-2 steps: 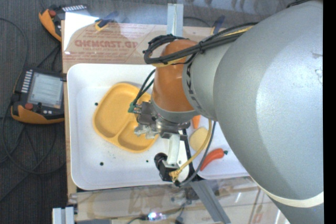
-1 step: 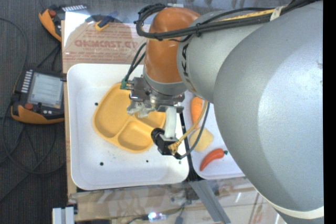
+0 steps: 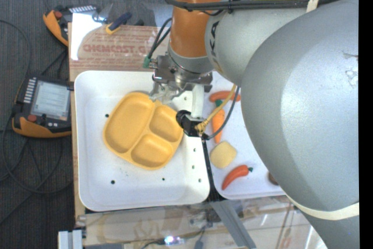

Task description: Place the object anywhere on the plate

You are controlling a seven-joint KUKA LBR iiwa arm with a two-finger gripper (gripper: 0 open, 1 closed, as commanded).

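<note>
While the gripper (image 3: 170,92) hovers at the plate (image 3: 143,130) rim, its grasp unreadable, placement seems underway; lowering over a compartment comes next.

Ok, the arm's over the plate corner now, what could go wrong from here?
1. The claw sits right at the rim of the yellow divided plate, so it could nudge the plate.
2. The carrots, the pale yellow piece and the red pepper lie in the right bin, so possibly nothing gets placed.
</note>
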